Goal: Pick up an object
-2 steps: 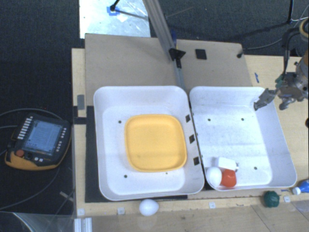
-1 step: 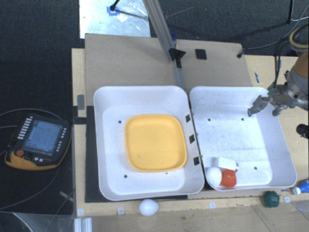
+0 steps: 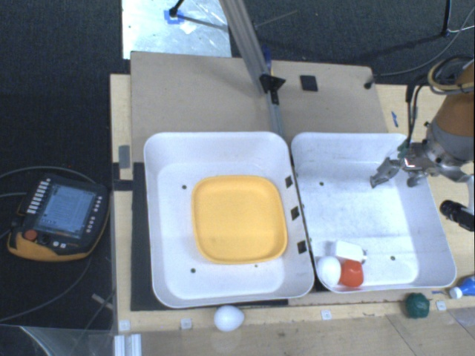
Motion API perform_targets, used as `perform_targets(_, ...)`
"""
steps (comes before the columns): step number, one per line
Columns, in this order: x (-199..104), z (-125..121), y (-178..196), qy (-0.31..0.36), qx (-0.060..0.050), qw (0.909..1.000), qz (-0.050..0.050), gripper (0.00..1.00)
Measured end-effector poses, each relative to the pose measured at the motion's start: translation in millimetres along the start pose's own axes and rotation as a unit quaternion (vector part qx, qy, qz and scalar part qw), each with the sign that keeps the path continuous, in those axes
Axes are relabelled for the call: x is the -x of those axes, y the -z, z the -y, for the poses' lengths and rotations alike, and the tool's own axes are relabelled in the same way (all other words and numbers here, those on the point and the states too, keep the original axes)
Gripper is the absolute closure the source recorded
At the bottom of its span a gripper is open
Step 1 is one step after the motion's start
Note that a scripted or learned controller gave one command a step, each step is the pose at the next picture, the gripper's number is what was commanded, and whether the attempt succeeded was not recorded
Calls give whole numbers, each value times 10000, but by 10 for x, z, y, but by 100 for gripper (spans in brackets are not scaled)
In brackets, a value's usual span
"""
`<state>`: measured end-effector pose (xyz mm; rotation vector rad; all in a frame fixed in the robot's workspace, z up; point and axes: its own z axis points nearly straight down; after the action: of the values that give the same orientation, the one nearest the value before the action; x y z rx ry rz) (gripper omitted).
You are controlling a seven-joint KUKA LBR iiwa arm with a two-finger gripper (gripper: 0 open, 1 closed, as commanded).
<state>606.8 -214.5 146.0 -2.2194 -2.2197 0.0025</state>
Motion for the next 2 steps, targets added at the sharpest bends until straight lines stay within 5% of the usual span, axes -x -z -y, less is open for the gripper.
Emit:
perform_targets(1, -3, 1, -515, 1, 6, 10000, 1, 0)
perform_targets(2, 1, -9, -387, 2, 27, 10000, 7, 100)
